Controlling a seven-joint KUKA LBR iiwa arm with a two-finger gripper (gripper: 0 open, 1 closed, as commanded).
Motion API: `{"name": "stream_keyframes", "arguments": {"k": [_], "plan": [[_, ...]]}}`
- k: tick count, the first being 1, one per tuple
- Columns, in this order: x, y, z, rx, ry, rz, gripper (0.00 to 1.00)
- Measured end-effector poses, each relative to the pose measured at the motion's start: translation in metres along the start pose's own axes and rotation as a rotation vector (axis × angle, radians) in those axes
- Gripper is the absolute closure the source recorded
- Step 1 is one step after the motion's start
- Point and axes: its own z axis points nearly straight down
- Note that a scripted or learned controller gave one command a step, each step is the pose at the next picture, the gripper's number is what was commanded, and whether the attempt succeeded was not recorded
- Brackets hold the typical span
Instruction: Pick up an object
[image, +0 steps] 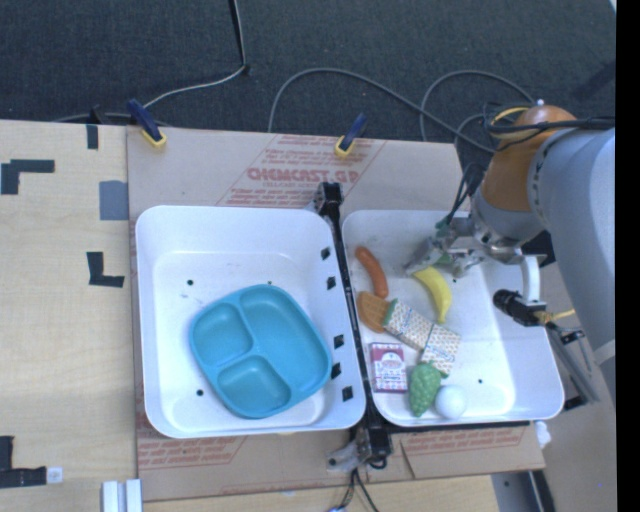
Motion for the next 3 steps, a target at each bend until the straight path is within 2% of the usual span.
{"name": "stream_keyframes", "arguments": {"k": [1, 2, 3], "plan": [[0.023, -0.034, 0.000, -0.001, 0.000, 0.001, 0.00], [0.023, -0.034, -0.010, -0.002, -0.002, 0.001, 1.00], [0.105, -0.055, -0.098, 0.004, 0.004, -0.001, 1.00]]}}
